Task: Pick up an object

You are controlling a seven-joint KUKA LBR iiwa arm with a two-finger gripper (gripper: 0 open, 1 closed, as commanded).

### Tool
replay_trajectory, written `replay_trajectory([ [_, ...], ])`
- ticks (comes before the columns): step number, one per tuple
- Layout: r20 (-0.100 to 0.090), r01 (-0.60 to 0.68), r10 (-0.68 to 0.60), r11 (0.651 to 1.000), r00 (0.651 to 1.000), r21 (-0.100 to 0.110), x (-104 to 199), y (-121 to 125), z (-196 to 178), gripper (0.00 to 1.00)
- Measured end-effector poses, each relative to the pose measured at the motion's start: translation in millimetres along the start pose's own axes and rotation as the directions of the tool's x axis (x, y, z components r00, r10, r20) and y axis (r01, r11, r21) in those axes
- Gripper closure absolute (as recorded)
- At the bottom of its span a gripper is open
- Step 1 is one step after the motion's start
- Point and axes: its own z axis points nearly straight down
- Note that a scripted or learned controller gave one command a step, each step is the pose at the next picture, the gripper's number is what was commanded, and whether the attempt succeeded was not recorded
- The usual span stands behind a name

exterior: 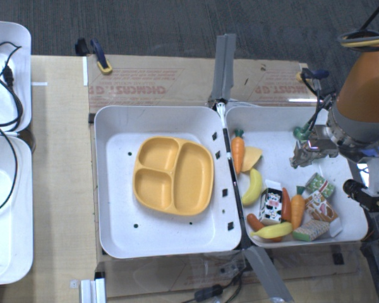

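The right bin (275, 124) holds several toy foods. A carrot (238, 151) lies against the left wall beside a yellow wedge (252, 158). Below them are a banana (254, 187), a cow-patterned carton (273, 205), a second carrot (297, 211) and another banana (273, 231). Small printed cartons (320, 197) crowd the lower right corner. My gripper (301, 156) hangs over the bare upper right part of this bin, right of the wedge and above the cartons. I see nothing in its grasp.
The left bin (114, 188) carries a yellow divided plate (174, 175). A grey divider bar (223, 74) runs between the bins. The arm's orange band (365, 87) fills the right side. White basins and black cables (3, 93) are at far left.
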Motion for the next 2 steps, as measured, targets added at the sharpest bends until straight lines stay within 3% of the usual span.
replay_trajectory([
  [1, 0.002, 0.231, -0.231, 0.973, 0.973, -0.002, -59.4, -51.4, -87.4, 0.0],
  [2, 0.001, 0.3, -0.3, 0.954, 0.954, -0.001, -45.6, -37.2, -49.9, 0.0],
])
